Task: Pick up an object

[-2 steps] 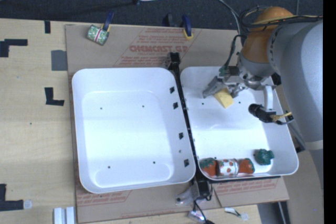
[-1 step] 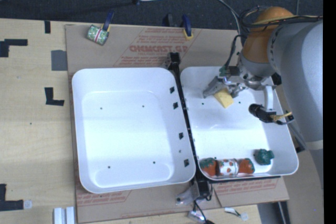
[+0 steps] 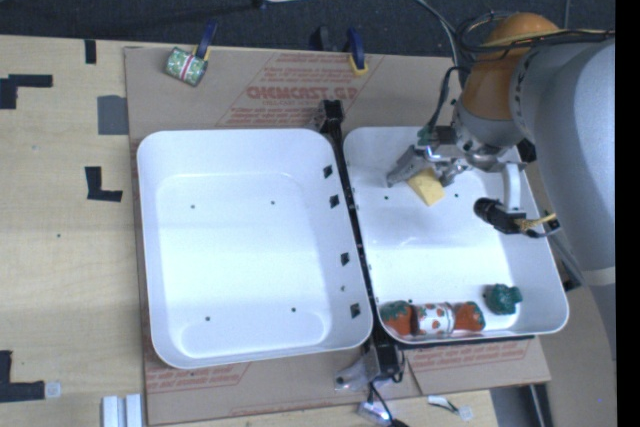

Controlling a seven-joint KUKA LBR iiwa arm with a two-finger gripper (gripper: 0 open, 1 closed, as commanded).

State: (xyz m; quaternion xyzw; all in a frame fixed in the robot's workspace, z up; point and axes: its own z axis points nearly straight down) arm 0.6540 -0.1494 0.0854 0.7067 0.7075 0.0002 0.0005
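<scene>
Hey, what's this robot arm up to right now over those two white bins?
The gripper is down in the right bin, at its far end, with a small yellow block at its fingertips; whether it grips it is unclear. A few small toys lie along the near edge. The left bin sits alongside.

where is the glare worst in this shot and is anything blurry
In the camera view the left bin floor washes out to near-pure white, so its surface detail is lost; the right bin is bright but milder. A smeared grey blur sits along the top edge. The small objects at the right bin's near wall look soft, and the end effector casts little shadow.
</scene>
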